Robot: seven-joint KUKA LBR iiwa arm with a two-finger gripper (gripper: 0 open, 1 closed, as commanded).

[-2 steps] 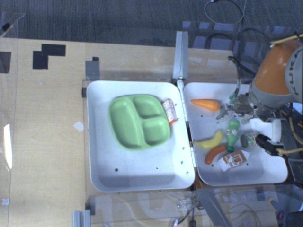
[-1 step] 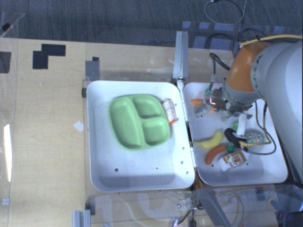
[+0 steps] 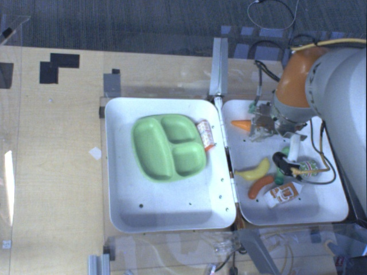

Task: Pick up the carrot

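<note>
Light over my workspace is even and fairly bright, diffuse, from overhead. Both white bins point(image 3: 172, 219) read slightly bluish, with a soft grey shadow along the near part of the left one. A pale glare streak marks the table point(image 3: 57, 171) at its left edge. Focus is soft throughout; small items look smeared. My arm point(image 3: 338, 90) appears washed out.

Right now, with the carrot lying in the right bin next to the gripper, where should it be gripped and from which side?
Probably across the thick end of the carrot, coming straight down from above. It lies flat on the floor of the right bin, its long axis roughly left to right in the camera view, so closing across its width looks safest. The gripper is at that end, apart from the banana.
</note>
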